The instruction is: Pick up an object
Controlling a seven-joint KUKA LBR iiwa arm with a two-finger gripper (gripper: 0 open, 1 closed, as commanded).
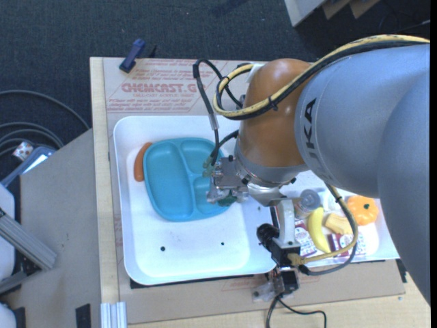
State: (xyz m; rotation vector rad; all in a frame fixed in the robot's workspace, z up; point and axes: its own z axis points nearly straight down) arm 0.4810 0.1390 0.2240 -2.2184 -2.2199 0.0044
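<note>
Gripper (220, 183): hanging low over the right edge of the blue divided plate (179, 178), likely lining up a grasp on its rim; opening cannot be told.
Blue divided plate: lying flat in the left bin (136, 248), partly covering an orange object (140, 161).
Right bin: holding a banana (317, 228), an orange fruit (363, 209) and packaging.
Obstruction: arm is masking much of the right bin.

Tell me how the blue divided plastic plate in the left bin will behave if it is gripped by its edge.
The blue divided plastic plate looks moulded and rigid, so it should probably stay stiff rather than flop. It is broad and shallow, so held by one edge it may tilt or swing. Its smooth surface could slip in the pincer, which sits at its right edge in the white bin.
</note>
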